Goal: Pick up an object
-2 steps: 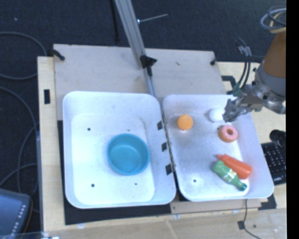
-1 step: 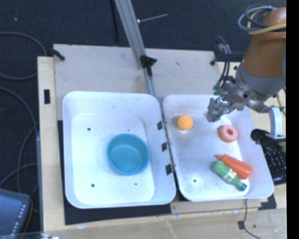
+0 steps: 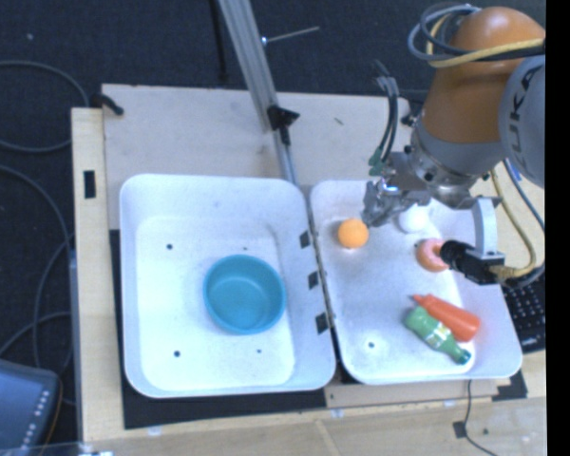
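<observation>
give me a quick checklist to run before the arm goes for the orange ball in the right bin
1. Orange ball free of neighbours: ok, it sits apart near the right bin's left wall.
2. Gripper near the ball: ok, just up and right of it.
3. Jaws open: cannot tell.
4. Nothing already held: cannot tell.
5. White object beside the gripper out of the way: cannot tell, partly hidden.
6. Carrot and green bottle away from the path: ok.

The arm (image 3: 475,84) has a bulbous orange band over a grey wrist, with thin cables looped at its twelve o'clock. The claw (image 3: 385,202) is dull grey metal, and a black hose runs down at its ten o'clock.
</observation>
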